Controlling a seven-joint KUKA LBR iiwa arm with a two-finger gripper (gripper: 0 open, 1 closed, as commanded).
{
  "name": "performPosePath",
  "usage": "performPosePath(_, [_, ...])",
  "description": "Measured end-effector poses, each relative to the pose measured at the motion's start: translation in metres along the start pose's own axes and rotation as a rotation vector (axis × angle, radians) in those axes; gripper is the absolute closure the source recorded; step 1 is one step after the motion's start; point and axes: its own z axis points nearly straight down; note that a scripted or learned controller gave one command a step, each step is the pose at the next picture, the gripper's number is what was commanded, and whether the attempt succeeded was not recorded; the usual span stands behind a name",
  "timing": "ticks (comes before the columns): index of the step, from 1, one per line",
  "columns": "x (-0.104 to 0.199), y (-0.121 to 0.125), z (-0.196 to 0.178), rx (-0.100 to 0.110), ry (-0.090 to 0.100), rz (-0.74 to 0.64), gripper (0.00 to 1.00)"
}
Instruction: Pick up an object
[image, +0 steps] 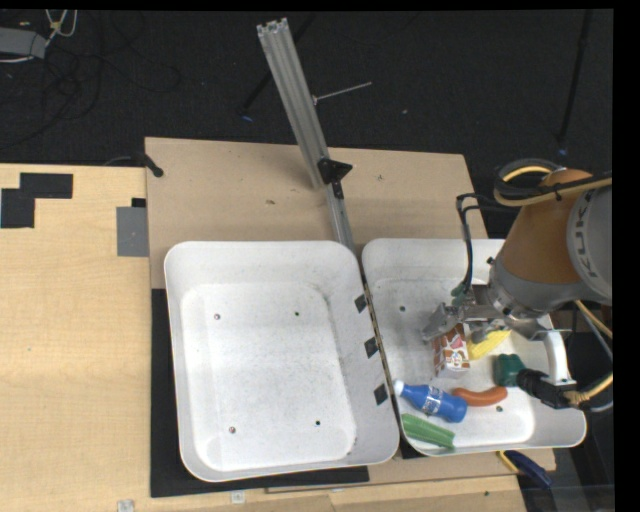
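Claw (450, 325) hovering lower right over red-white packet (455, 352) in right bin (420, 270), seeking grasp; finger state impossible to tell.

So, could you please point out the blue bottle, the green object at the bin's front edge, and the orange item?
blue bottle (436, 401): camera view, middle of its body.
green object (428, 431): camera view, middle of its length.
orange item (484, 396): camera view, its middle.
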Motion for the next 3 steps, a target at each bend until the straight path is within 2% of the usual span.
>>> performPosePath(1, [-0.002, 0.001, -0.014, -0.006, -0.002, 0.007, 1.00])
performPosePath(3, [0.008, 0.007, -0.126, -0.014, -0.004, -0.003, 1.00])
